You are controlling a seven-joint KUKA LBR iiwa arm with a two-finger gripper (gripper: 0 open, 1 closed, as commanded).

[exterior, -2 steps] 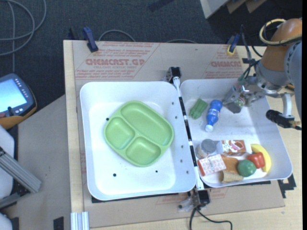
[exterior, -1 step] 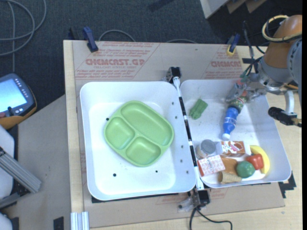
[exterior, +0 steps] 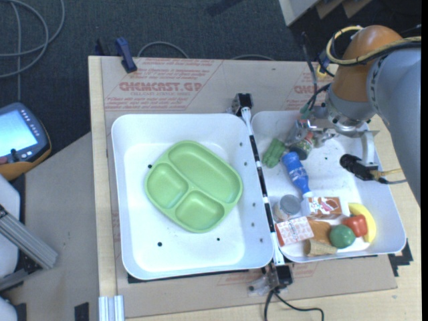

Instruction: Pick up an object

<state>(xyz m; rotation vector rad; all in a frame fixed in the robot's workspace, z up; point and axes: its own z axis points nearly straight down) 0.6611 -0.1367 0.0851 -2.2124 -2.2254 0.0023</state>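
My gripper (exterior: 304, 135) hangs low over the far left part of the right bin (exterior: 394, 209), below the grey wrist with the orange band. Just under and beside it lie a green object (exterior: 273, 152) and a blue bottle (exterior: 294, 170) with a white cap end. A small multicoloured thing shows at the gripper's tip, too blurred to name. Nearer the front of that bin lie a grey can (exterior: 289, 206), a red-and-white packet (exterior: 294, 231), a second packet (exterior: 326, 207), a banana (exterior: 366, 218), a red piece (exterior: 356, 225), a green ball (exterior: 341, 236) and a brown piece (exterior: 321, 247).
The left bin (exterior: 127, 179) holds a green divided plate (exterior: 194, 186). A black divider rail (exterior: 257, 172) runs between the two bins. A blue clamp (exterior: 125, 53) sits on the board's far left corner. Cables lie on the dark floor behind.
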